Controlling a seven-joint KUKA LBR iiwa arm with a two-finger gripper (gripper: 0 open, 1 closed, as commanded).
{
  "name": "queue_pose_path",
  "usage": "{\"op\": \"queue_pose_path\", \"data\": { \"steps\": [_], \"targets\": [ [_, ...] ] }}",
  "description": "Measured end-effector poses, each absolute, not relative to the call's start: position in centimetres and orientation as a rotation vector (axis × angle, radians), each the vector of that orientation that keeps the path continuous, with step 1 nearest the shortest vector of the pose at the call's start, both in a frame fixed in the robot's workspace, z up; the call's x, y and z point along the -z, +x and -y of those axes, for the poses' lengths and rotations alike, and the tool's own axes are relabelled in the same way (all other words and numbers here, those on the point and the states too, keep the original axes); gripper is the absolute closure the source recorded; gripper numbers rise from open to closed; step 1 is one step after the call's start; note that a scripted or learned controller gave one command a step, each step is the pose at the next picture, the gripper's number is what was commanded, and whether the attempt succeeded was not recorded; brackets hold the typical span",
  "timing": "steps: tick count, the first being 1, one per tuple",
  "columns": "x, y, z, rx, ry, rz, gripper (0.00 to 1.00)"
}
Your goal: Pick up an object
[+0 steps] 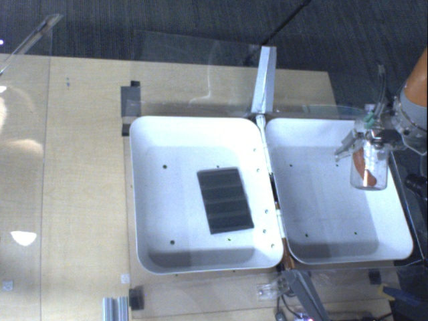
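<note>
Bench (80, 199): a pale wooden top under a slanted overhead camera, carrying two shallow white bins side by side.
Left bin (154, 246): white, rounded corners, holding one item near its centre.
Right bin (321, 239): white, touching the left bin along a shared edge; the arm works above its far right corner.
Arm (416, 92): grey, with an orange band above the wrist, entering from the right edge.
Dark ribbed pad (225, 200): a flat black rectangle with crosswise ridges, lying slightly askew on the left bin's floor, well apart from the gripper.
Gripper (369, 154): poised over the right bin's far right corner, pointing down; whether its fingers are spread or closed cannot be told.
Clear container (370, 169): a see-through, cup-like object with something orange-red inside, directly beneath the gripper; whether it is gripped cannot be told.
</note>
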State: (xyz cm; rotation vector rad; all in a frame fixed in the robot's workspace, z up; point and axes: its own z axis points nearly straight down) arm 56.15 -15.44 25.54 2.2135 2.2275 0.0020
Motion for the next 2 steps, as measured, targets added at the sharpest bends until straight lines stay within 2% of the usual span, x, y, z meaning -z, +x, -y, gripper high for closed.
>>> {"op": "queue_pose_path", "data": {
  "steps": [1,2],
  "targets": [
    [-19.3,60.4,16.6,-0.002,2.058,-2.372,0.0],
    [-9.4,64.7,20.5,-0.003,1.952,-2.456,0.0]
  ]
}}
